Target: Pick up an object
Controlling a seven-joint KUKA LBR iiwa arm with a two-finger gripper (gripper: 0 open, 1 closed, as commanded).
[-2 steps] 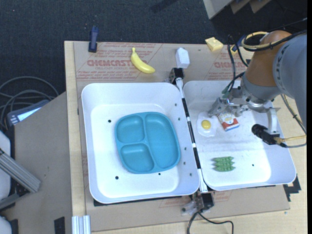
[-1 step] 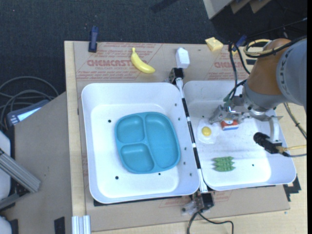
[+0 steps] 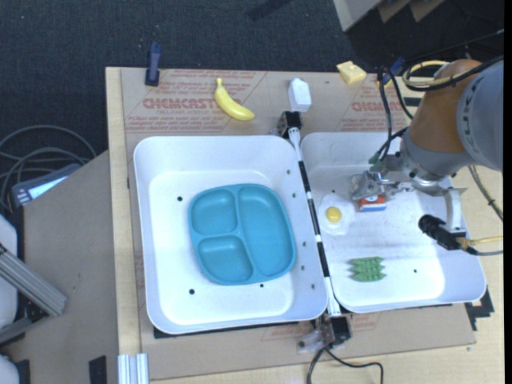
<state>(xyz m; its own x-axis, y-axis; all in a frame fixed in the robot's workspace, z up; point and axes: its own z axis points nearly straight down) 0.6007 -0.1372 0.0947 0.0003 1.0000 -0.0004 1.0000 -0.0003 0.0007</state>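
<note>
**Camera view: gripper low over a small carton in the right bin**

The camera view shows the gripper [image 3: 370,189] down in the right bin [image 3: 456,282], directly above a small red, white and blue carton [image 3: 373,204] near the bin's upper middle. Whether it is released or clenched on anything cannot be told from here; the metal hides the contact.

The carton looks light and stiff, with flat faces, so it should take a firm pinch across two opposite sides without deforming. Its faces may be slick, so a centred hold is safer than a corner.

Just beside it to the left lies a fried egg toy [image 3: 334,216], flat and low, which looks hard to get under. Nearer the front edge sits a green pea pod [image 3: 368,270], small and rounded, likely to roll. The left bin [image 3: 160,294] holds a blue divided plate [image 3: 240,233].
</note>
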